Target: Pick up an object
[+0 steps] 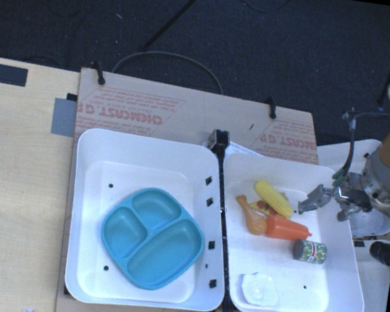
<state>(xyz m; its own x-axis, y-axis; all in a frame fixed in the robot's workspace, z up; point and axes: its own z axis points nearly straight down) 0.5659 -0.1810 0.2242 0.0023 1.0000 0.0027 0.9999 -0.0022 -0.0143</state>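
Note:
In the right bin (337, 299) lie a yellow corn cob (273, 198), a tan chicken drumstick (251, 216), an orange carrot (287, 229) and a small green can (310, 251) on its side. A white round piece (260, 289) rests near the bin's front wall. My gripper (330, 204) hangs over the bin's right back part, above and to the right of the carrot. It is open, its fingers spread apart with nothing between them. The grey and orange arm comes in from the right edge.
The left bin (93, 172) holds a blue divided plate (153, 237). A black divider (215, 221) runs between the bins. Cardboard (186, 117) lies behind them, and a wooden bench top (5, 195) to the left.

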